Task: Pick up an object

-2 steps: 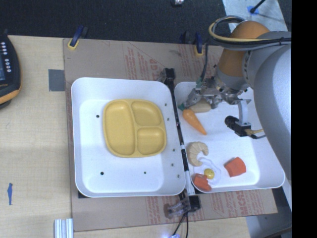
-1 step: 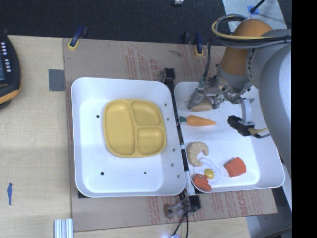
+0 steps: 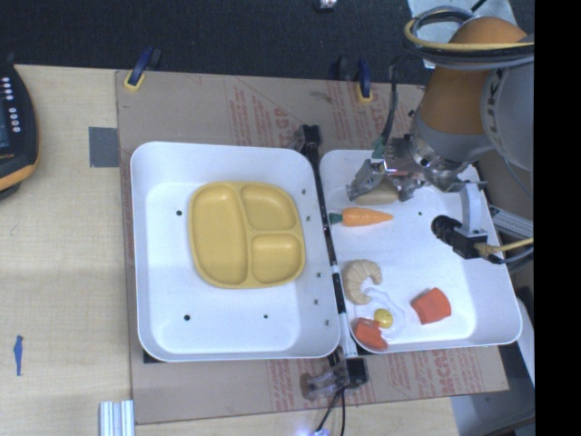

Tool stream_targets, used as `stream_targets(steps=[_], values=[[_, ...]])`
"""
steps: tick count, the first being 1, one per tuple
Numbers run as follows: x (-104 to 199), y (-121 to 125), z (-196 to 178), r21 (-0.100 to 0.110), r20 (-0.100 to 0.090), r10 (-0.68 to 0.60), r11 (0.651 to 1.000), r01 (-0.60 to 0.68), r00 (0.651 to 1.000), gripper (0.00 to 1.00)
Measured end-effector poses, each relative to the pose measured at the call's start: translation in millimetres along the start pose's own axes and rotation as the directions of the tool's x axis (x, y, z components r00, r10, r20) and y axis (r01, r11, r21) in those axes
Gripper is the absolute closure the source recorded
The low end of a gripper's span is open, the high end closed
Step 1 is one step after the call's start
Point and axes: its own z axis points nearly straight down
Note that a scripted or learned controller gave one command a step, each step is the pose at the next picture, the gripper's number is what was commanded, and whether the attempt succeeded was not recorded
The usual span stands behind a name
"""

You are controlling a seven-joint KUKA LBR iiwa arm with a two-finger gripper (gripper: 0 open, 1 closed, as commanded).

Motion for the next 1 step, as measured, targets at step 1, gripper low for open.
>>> stream_targets(steps=[1], values=[[51.0,-23.6,-38.8,0.001,0.0,-0.001,1.0,0.001,1.0,1.0]])
